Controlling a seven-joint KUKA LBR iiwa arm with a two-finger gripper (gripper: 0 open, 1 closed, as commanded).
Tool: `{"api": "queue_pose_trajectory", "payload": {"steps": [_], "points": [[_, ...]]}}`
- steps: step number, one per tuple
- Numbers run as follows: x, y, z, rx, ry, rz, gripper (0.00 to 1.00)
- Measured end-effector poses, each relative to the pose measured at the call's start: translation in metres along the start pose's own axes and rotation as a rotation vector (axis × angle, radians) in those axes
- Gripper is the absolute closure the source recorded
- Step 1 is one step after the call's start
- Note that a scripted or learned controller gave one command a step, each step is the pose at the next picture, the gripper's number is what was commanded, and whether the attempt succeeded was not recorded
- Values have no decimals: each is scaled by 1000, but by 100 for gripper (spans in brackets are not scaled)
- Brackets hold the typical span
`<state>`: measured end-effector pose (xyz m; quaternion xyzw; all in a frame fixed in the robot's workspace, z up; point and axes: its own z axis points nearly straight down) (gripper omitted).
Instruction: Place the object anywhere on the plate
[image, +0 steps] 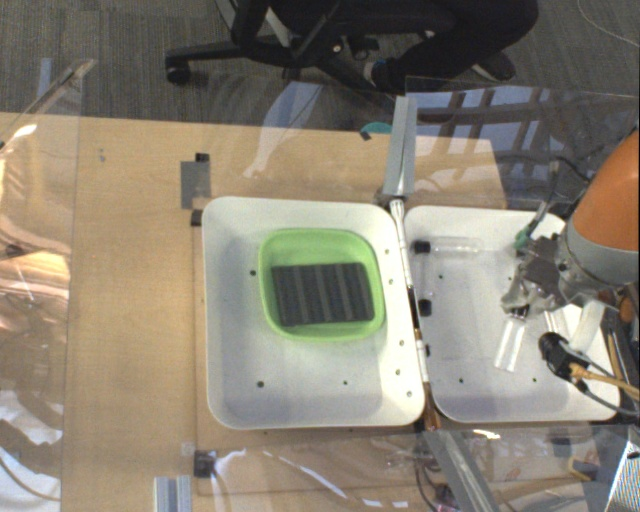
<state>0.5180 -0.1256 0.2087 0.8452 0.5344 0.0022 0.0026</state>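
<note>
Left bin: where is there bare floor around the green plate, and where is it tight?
In the left bin, the widest bare floor lies below the green plate, toward the near wall, with a narrower strip on its left. It is tight between the plate and the divider. The right bin is crowded by the gripper.

The bench (130, 330) looks like pale wood with a matt grain. Upon it, both bins (300, 400) look like smooth white plastic with a soft sheen. In the left bin, the green plate (275, 260) seems glossy plastic; its dark insert (322, 295) looks matt and ribbed.
</note>
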Motion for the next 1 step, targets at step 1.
{"api": "queue_pose_trajectory", "payload": {"steps": [1], "points": [[0, 0, 0, 0, 0, 0, 0]]}}
